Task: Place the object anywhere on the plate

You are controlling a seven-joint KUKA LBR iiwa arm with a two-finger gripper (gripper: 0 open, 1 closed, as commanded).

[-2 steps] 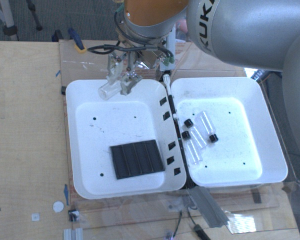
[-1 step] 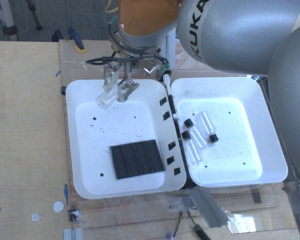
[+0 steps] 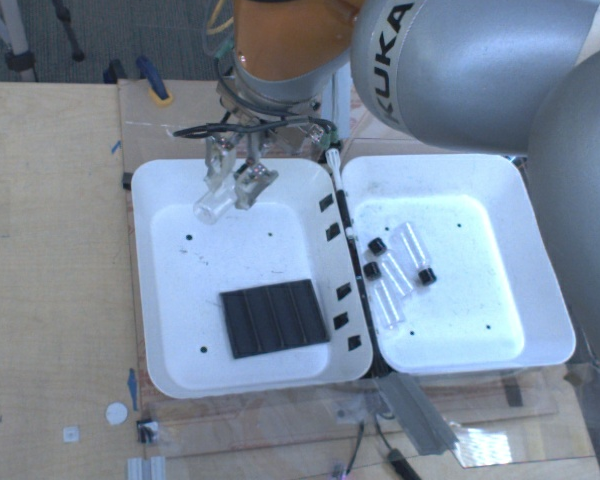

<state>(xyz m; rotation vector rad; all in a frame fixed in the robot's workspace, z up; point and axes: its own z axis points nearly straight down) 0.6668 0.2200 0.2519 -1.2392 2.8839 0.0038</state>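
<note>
Dark ribbed plate (image 3: 274, 317) lies by the left bin's (image 3: 160, 268) near edge; at its far edge, the gripper (image 3: 232, 183) clamps a clear tube (image 3: 214, 206).

Pale wooden bench (image 3: 50, 268), grey carpeted floor (image 3: 110, 18) beyond

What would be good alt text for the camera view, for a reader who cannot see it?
A claw hangs over the left bin with a clear tube between its fingers, above a dark ribbed plate. The right bin holds more clear tubes with black caps.
</note>
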